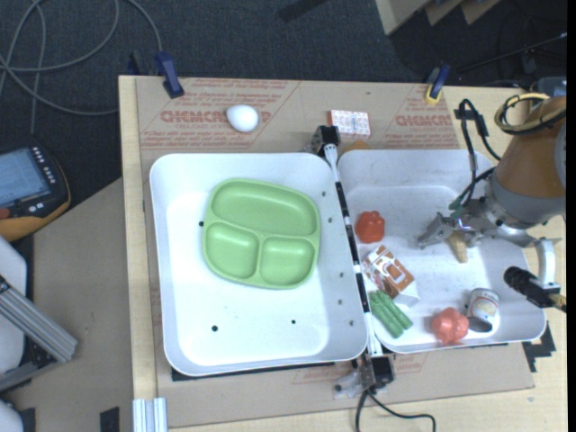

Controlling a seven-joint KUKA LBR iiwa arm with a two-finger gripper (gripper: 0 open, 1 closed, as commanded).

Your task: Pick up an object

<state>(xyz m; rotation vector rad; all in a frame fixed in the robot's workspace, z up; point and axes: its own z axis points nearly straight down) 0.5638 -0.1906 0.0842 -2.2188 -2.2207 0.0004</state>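
My gripper (447, 238) hangs low over the upper middle of the right bin (405, 169), its fingers spread open with nothing between them. Several small items lie in this bin. A red, pepper-like piece (369, 226) sits left of the gripper, apart from it. An orange and white packet (390, 274) lies below that, and a green ridged piece (391, 314) lies at the bin's lower left. A pink-red ball (450, 325) and a small round silver jar (483, 306) rest near the front edge.
The left bin (189, 322) holds a green divided plate (263, 232). On the bench behind the bins lie a white egg shape (242, 117) and a small patterned box (350, 122). Blue clamps (168, 75) grip the back edge. Cables hang beside the arm (531, 169).
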